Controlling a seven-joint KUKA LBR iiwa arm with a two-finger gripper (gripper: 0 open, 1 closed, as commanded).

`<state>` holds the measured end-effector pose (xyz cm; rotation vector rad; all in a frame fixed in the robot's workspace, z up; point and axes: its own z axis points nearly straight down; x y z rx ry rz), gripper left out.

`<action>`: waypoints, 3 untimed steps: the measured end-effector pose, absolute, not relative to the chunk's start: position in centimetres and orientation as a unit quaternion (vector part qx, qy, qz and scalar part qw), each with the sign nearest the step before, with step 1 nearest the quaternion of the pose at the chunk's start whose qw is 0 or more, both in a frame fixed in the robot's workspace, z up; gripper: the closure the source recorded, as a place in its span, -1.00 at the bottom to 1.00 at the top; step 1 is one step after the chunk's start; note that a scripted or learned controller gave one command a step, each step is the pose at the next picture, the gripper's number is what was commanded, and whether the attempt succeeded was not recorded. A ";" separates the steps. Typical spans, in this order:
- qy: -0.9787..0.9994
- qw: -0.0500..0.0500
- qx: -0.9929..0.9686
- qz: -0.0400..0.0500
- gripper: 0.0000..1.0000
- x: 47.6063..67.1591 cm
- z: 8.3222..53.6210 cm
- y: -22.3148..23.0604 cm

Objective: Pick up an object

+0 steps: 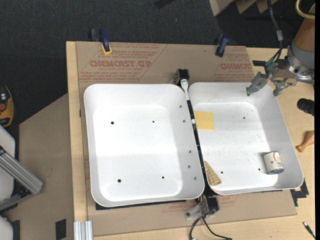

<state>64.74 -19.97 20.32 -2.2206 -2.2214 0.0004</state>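
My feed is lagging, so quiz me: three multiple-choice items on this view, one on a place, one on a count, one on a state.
1. Where is the can?
A. right bin, near corner
B. left bin
C. on the bench

2. How many things lie in the right bin?
A. one
B. three
C. five

3. How is the claw?
A. shut on the can
B. open with nothing in it, over the right bin's far rim
C. resting in the left bin

Key: 1 A, it lies by the near right corner. 2 B, yellow card, wedge, can. 3 B, its fingers are spread.
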 end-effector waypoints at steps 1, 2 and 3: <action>-0.710 -0.005 -0.704 -0.004 -1.00 66.8 30.1 -13.7; -0.708 -0.003 -0.706 -0.001 1.00 66.6 30.5 -14.1; -0.710 -0.002 -0.705 -0.002 1.00 66.7 33.4 -5.8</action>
